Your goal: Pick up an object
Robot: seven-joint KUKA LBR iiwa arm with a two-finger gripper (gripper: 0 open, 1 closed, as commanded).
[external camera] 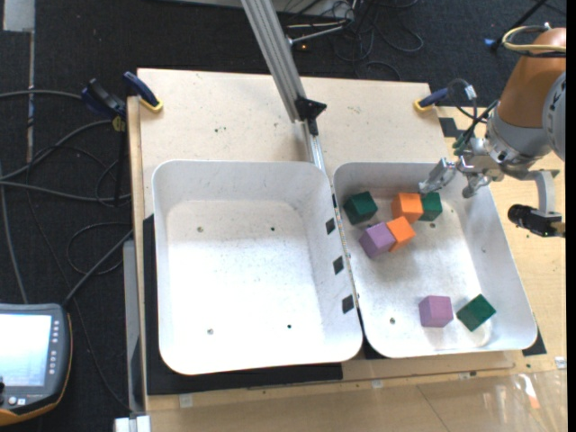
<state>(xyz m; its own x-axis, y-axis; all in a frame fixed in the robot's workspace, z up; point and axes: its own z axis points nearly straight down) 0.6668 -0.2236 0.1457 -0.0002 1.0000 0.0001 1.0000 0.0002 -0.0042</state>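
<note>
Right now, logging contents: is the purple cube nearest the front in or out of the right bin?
In: the purple cube sits on the right white bin floor.

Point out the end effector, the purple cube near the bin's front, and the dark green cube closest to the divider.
end effector (454,176), camera view, between its fingertips
purple cube (436,310), camera view, top face
dark green cube (361,207), camera view, top face

A pale bench (234,115) bears two white bins (243,268) side by side.

Six blocks (389,221) in right bin (504,268)
</note>
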